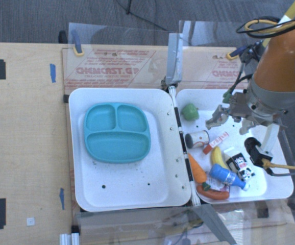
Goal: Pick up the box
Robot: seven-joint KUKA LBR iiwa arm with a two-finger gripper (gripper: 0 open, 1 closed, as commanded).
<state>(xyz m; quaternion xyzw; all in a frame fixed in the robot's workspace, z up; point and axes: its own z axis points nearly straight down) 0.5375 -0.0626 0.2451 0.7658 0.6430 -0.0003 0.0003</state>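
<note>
A divided plate [117, 132] is set in the left bin [81, 188]. In the right bin [283, 185], a ball [190, 111] lies behind what may be the box [239, 165].

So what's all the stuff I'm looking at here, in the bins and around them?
bins: 2, white, side by side on the bench
divided plate: 1, teal, left bin
ball: 1, green, right bin, far corner
cylinder: 1, white with dark end, right bin
small box: 1, red and white, right bin
banana: 1, yellow, right bin
carrot: 1, orange, right bin, left edge
bottle: 1, blue, right bin
black-and-white item: 1, beside the bottle
chilli: 1, red, right bin, near edge
arm: 1, grey and orange, from the right
gripper: 1, over right bin
</note>
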